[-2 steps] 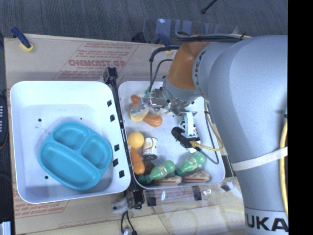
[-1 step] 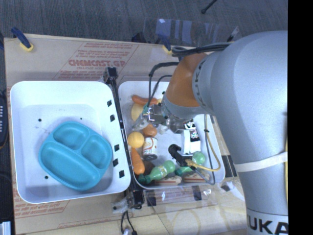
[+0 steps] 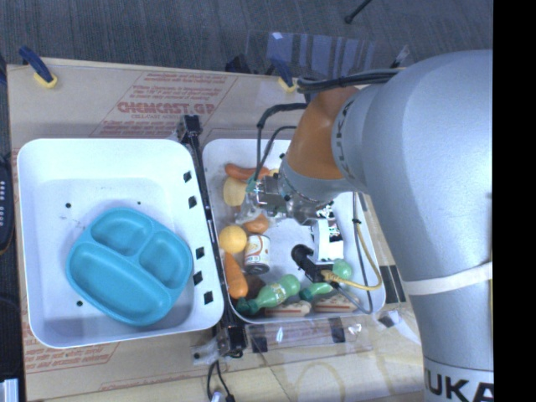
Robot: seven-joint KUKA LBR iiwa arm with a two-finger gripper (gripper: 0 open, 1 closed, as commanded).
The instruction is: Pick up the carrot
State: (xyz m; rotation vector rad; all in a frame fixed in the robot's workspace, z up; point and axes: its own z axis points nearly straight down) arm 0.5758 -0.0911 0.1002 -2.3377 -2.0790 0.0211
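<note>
The carrot (image 3: 235, 276), orange and tapered, lies along the left wall of the right bin (image 3: 373, 296), in its front half. It sits just in front of a yellow lemon (image 3: 233, 239) and beside a small can (image 3: 256, 254). My gripper (image 3: 254, 201) hangs low over the back half of the same bin, well behind the carrot and apart from it. A small orange piece (image 3: 256, 223) lies right under the gripper. The arm's wrist hides the bin's middle and right side.
An orange sausage (image 3: 239, 172) and a pale yellow piece (image 3: 234, 192) lie at the right bin's back left. A green bottle (image 3: 276, 291), other green toys (image 3: 322, 290) and flat bread-like pieces (image 3: 289, 310) crowd its front. The left bin (image 3: 33, 166) holds a blue divided plate (image 3: 127, 263).
</note>
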